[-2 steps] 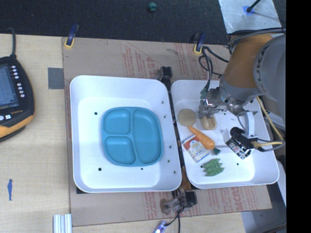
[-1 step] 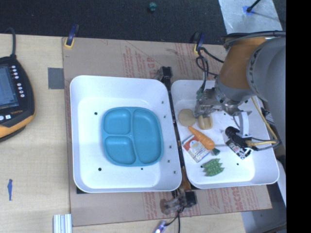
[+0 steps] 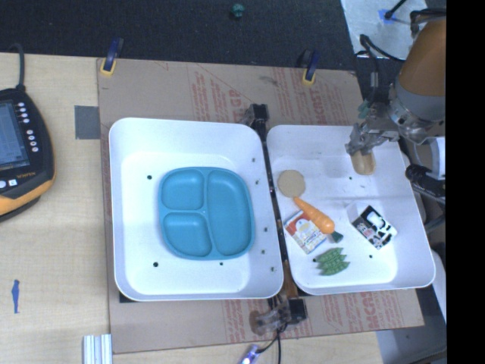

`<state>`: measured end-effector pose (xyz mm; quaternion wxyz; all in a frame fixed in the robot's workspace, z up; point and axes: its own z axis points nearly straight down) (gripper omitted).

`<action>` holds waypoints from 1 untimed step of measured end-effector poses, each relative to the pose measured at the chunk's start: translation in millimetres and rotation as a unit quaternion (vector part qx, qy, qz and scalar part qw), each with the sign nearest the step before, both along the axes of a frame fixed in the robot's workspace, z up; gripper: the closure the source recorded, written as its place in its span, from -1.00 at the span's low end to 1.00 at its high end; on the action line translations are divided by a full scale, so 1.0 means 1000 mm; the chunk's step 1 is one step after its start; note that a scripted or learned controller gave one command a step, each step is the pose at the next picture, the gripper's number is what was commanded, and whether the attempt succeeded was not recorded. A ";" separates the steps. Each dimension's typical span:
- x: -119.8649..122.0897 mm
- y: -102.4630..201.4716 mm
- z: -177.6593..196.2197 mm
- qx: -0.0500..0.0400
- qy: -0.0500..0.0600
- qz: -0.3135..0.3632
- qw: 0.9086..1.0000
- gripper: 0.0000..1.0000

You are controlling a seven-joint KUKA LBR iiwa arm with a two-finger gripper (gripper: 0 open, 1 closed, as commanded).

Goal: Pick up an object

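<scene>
My gripper (image 3: 364, 152) hangs over the far right part of the right bin (image 3: 402, 279). A small tan block (image 3: 364, 164) sits between its fingertips, and the fingers are closed on it. Lying in the same bin are a round tan cookie (image 3: 291, 181), an orange carrot (image 3: 316, 214), a red and white packet (image 3: 306, 234), a green pea pod (image 3: 332, 262) and a black and white packet (image 3: 373, 227). All of these lie nearer the front than the gripper.
The left bin (image 3: 129, 271) holds a blue divided plate (image 3: 206, 211). A teach pendant (image 3: 19, 146) lies on the bench at far left. Clamps (image 3: 307, 65) pin the cardboard at the back edge.
</scene>
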<state>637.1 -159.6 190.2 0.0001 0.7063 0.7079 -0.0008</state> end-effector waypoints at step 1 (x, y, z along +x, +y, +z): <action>-0.082 0.036 -0.079 0.001 0.003 0.001 1.000 -1.00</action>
